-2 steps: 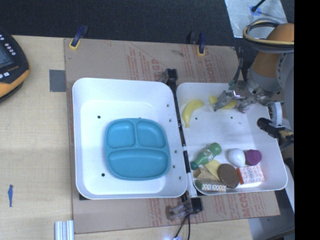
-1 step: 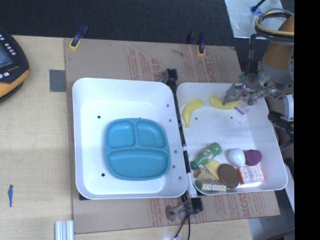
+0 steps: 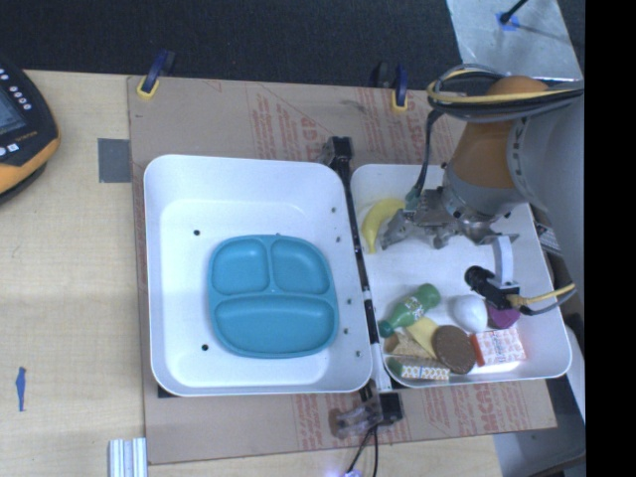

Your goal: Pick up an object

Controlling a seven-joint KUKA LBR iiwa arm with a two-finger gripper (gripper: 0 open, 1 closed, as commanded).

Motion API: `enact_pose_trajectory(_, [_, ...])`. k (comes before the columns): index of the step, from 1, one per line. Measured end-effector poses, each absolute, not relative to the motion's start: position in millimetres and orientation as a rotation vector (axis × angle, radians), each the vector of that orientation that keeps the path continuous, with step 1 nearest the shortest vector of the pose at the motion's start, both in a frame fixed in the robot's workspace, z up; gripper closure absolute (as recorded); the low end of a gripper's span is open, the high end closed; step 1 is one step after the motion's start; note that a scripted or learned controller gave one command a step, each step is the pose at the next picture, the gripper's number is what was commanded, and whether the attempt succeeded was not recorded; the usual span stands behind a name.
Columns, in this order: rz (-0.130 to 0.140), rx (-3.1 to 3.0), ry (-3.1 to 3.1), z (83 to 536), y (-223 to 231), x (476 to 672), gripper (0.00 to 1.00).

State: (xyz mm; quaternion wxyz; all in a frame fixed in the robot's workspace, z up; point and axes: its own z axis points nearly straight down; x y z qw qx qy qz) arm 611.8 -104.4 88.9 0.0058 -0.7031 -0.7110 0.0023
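My gripper [image 3: 417, 229] hangs low over the back part of the right bin [image 3: 556, 341], under the grey arm with its orange band. A yellow banana [image 3: 377, 222] lies just to its left, against the bin's left wall. Nearer the front lie a green bottle [image 3: 410, 306], a brown round disc [image 3: 453, 348], a white egg-like ball [image 3: 468, 312], a purple piece [image 3: 504, 317] and a red-and-white box [image 3: 498, 347]. I see nothing held in the gripper.
The left bin [image 3: 169, 266] holds a blue divided plate [image 3: 271, 295]. A yellow-and-black device [image 3: 20, 127] lies on the bench at far left. A small patterned strip [image 3: 422, 372] lies at the right bin's front edge.
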Motion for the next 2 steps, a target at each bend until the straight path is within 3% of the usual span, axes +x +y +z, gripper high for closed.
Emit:
enact_pose_trajectory(1, [0.011,-2.211,-2.218,90.9,-99.7,537.2,0.00])
enact_pose_trajectory(2, [0.006,-2.212,-2.225,102.0,-101.3,541.0,1.00])
